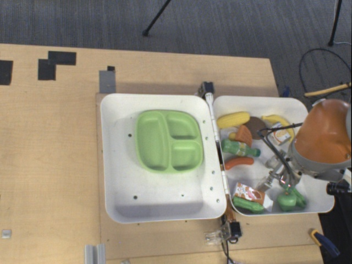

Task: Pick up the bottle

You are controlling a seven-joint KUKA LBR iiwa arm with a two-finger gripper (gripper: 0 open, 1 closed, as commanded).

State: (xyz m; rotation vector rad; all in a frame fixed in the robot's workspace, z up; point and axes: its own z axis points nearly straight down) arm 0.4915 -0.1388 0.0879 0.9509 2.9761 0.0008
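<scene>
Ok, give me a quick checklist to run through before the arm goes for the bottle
1. Bottle located, green, lying at the right bin's left side: ok.
2. Gripper over the bottle: not ok, it sits toward the bin's lower middle.
3. Bottle free of neighbours: not ok, a red sausage and an orange piece crowd it.
4. Fingers ready: cannot tell.
5. Green divided plate out of the way in the left bin: ok.

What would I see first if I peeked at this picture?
Probably the big green divided plate, alone in the middle of the left bin. Next, the arm's orange band at the right, hanging over the right bin, where toy food lies jumbled: a yellow banana near the top and a green bottle close to the wall between the bins.
</scene>
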